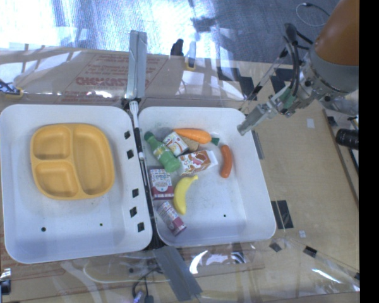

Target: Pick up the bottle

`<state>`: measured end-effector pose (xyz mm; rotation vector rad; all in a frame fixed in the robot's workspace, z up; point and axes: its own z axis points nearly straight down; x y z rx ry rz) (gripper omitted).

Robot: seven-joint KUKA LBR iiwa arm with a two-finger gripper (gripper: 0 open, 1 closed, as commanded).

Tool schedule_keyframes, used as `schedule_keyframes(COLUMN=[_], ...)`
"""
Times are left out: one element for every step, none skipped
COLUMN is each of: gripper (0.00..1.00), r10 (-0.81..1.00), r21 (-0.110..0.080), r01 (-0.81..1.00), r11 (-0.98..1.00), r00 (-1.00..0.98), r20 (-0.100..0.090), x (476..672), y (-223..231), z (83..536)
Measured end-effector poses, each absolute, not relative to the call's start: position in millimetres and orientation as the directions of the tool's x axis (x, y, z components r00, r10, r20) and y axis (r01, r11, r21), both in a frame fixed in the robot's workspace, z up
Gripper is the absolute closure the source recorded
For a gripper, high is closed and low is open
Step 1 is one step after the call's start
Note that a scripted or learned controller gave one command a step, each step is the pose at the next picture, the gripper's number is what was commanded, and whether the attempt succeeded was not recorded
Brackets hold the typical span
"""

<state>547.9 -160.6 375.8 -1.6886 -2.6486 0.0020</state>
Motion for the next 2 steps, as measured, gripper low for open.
schedule_keyframes(gripper=[0.0,0.0], r10=[0.965,0.701], r21=[-0.007,-0.003], r01=[0.965,0.701], r11=[0.262,0.713], r00=[-0.262,-0.713], r20=[0.004,0.006], x=[493.4,476.4], y=[-190,-175], z=[273,201])
